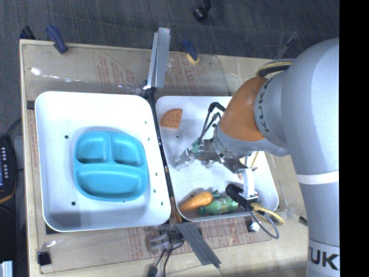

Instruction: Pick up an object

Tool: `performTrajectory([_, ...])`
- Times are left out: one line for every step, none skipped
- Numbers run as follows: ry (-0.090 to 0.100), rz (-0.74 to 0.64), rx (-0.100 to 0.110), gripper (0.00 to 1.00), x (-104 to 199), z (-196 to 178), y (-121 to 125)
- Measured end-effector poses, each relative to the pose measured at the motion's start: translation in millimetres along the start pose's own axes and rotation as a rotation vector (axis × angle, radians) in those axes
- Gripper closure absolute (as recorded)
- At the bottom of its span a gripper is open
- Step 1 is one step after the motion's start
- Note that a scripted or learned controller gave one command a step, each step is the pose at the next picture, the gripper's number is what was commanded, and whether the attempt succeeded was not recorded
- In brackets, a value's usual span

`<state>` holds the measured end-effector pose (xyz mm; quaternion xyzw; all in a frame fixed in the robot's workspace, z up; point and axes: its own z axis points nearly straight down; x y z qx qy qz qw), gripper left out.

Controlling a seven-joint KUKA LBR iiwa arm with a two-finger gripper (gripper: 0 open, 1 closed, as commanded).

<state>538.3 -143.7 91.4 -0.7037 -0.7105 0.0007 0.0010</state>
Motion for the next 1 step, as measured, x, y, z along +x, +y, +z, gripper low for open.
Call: performTrajectory([0.0, 0.0, -0.004, 0.0, -5.5, -1.0, -60.2])
